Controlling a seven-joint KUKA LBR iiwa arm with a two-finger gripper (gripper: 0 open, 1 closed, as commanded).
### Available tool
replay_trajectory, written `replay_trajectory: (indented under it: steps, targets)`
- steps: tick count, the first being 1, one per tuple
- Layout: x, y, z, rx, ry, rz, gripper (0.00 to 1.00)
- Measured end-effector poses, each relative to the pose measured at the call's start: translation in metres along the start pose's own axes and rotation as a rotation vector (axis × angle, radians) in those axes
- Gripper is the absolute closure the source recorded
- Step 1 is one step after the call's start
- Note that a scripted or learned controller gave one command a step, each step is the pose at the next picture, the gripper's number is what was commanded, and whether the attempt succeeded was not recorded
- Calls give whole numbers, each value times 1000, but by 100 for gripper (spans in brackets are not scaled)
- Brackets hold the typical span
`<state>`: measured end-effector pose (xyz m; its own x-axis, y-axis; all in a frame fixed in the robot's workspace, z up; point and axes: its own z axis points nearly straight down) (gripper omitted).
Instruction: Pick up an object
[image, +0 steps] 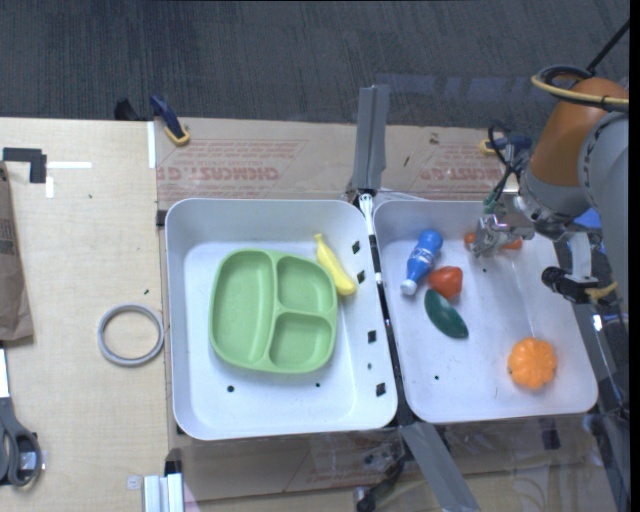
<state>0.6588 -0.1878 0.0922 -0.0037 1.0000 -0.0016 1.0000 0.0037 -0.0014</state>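
Two white bins sit side by side on my tabletop (80, 260). I see the left bin (190, 400) holding a green divided plate (272, 311) with a yellow banana (335, 265) at its upper right rim. My arm (585, 130) reaches over the right bin (490, 400), its claw (490, 238) low near the far wall beside something small and orange; whether it is clenched or released I cannot tell. Below lie an orange pumpkin-like fruit (532, 362), a blue-capped bottle (422, 260), a dark green vegetable (446, 316) and a red piece (446, 281) touching it.
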Motion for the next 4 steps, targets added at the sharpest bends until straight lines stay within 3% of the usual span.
replay_trajectory:
  steps: [1, 2, 3, 4]
  targets:
    - [-18, 0, -1, -2, -1, 3, 100]
    - [37, -94, 1, 0, 1, 5, 100]
    - [-4, -26, 0, -1, 0, 1, 100]
    - [-26, -3, -1, 11, 16, -6, 100]
